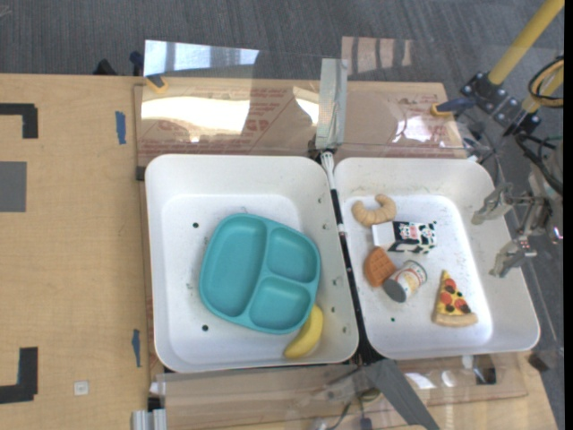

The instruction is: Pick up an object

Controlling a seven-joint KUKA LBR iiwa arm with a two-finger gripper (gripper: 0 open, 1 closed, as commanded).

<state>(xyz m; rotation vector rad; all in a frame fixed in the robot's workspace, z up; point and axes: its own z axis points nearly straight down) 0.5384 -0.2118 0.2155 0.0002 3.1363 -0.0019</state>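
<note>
Two shallow white bins side by side on the bench (63,240), with small toy foods lying loose.
The left bin (170,186) bears a teal plastic divided plate (260,273) with a yellow banana (307,335) touching its near edge. The right bin (474,330) bears a tan croissant (375,210), a black-and-white cow-print carton (408,235), a brown bread slice (380,266), a small tin can (406,282) and a pizza wedge (452,302). Whether the tool is released or clenched, I cannot tell.
</note>
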